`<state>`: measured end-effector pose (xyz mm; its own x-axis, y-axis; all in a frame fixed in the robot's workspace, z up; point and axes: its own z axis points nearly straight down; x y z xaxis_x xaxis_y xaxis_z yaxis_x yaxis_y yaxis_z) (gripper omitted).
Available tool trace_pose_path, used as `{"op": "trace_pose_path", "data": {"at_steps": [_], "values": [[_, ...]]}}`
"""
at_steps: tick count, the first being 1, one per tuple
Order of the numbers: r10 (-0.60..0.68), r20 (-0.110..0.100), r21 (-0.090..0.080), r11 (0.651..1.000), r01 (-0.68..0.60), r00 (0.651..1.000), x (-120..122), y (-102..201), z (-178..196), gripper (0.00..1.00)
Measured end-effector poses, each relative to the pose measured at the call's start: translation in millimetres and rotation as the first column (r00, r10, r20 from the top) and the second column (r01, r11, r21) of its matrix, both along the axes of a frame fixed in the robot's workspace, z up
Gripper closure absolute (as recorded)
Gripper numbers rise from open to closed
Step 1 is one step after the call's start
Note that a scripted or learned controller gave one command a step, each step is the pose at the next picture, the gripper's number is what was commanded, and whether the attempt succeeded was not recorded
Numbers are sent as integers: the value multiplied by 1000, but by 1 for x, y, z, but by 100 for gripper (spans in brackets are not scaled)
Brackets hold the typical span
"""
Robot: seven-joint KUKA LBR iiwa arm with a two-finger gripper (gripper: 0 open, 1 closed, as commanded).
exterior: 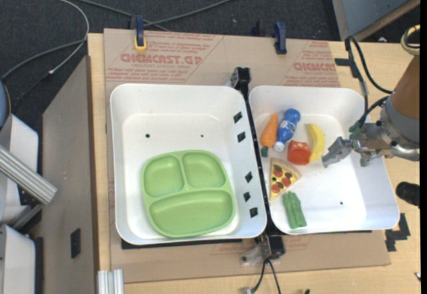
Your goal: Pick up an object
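Note:
The right bin [347,209] holds several toy foods along its left side. There is an orange carrot [269,130], a blue and white bottle [287,126], a yellow banana [315,139], a red block [299,153], a pizza slice [281,178] and a green vegetable [293,210]. My gripper [349,154] hangs over the right middle of this bin, just right of the banana and red block. It is open, with nothing between its fingers.
The left bin [127,119] holds a green divided plate [189,193] at its front. A black divider with clips [248,146] separates the bins. Clamps [139,33] hold the cardboard at the back. The arm's cables [357,86] run along the right bin's far right corner.

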<state>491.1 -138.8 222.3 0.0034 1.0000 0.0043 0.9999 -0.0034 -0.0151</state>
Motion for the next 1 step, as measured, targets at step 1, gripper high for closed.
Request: {"op": "trace_pose_path", "data": {"at_steps": [1], "values": [[4,13,-3,1000,-4,1000,3,0,6,0]]}}
